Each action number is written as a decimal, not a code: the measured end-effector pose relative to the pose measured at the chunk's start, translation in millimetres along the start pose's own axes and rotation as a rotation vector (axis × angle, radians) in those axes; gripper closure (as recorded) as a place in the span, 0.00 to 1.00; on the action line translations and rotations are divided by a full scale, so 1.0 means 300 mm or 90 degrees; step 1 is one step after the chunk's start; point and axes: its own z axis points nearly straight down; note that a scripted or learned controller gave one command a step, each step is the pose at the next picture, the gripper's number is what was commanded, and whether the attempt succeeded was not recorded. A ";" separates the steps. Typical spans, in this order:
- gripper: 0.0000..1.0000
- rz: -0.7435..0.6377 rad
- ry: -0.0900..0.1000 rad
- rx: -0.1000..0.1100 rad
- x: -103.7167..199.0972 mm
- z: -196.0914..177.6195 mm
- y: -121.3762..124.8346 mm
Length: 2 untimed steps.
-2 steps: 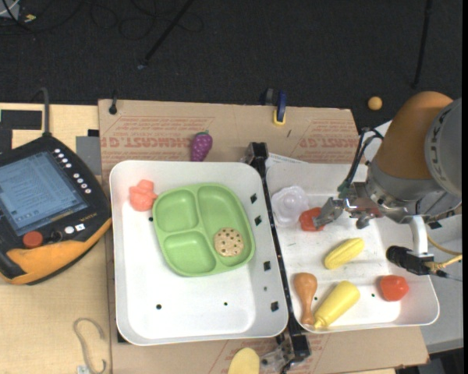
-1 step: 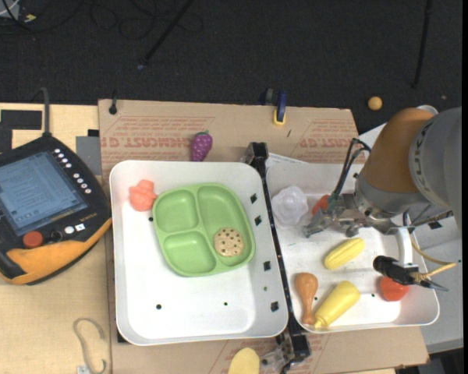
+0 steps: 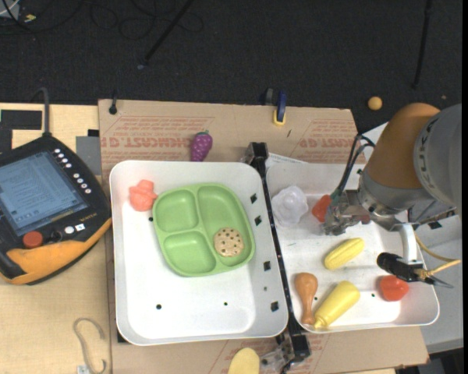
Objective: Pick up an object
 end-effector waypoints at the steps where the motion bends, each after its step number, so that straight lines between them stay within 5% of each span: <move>1: 1.00 0.002 -0.001 -0.003 0.001 -0.199 -0.025; 2: 1.00 0.004 -0.001 -0.003 -0.010 -0.371 -0.058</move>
